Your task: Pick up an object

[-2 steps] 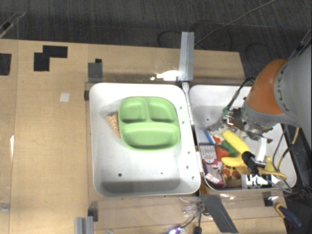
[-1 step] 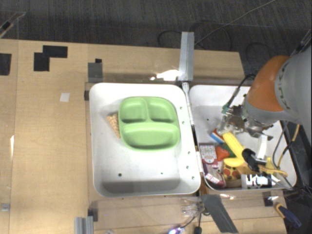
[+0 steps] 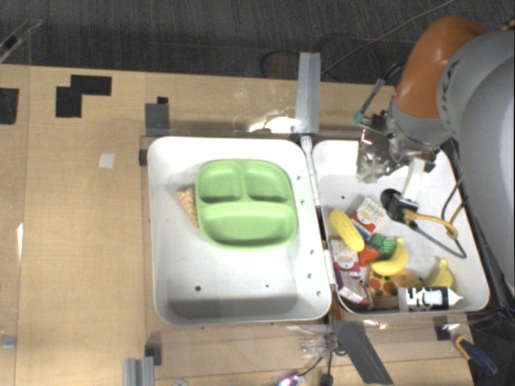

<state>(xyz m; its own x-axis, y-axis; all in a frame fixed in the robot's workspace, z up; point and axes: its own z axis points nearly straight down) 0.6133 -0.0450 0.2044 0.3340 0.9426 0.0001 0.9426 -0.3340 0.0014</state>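
Camera view: two bins (image 3: 161, 240), one green tray (image 3: 244, 202).

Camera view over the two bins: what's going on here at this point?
The grey arm reaches in from the right, its gripper over the upper part of the right bin. Nothing is visibly held. Small items are piled at that bin's lower end, including a corn cob and a banana. The left bin holds a green divided tray.

Green divided tray (image 3: 244, 202) in white left bin (image 3: 173, 280). Right bin (image 3: 338, 161) (also white): yellow corn (image 3: 347, 229), yellow banana (image 3: 392, 262), black-and-white bottle (image 3: 426, 298). Arm (image 3: 459, 63) grey w/ orange band.
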